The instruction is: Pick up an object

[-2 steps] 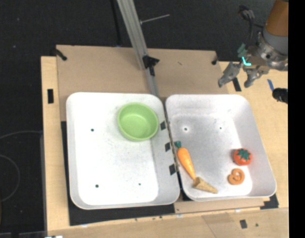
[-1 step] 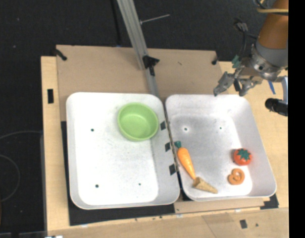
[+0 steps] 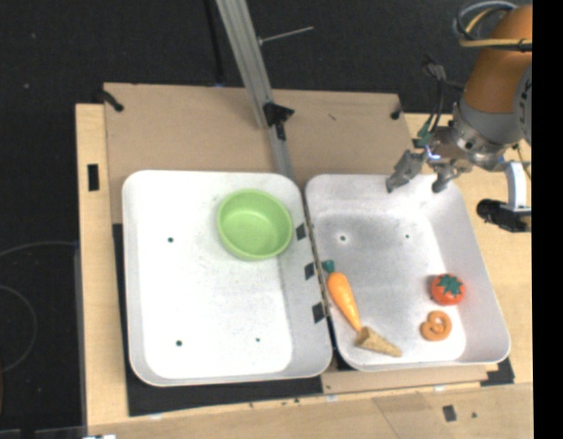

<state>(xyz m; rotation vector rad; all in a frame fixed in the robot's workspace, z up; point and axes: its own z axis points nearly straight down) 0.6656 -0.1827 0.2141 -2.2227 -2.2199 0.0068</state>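
Camera view puts your gripper [image 3: 417,176] spread wide, gripping nothing, over the right bin's [image 3: 391,236] far edge. Carrot [image 3: 344,299], tomato [image 3: 447,288] and pretzel [image 3: 436,326] lie well apart near the front; you could clip the rim descending here.

The grey and orange arm [image 3: 496,71] is cut off by the right edge, its upper links out of frame. The slanted metal pole [image 3: 249,67] runs off the top edge. The tabletop [image 3: 217,414] is cropped at the near edge. Small black marks along the divider between the bins, perhaps clips [image 3: 316,268], are too small to identify.
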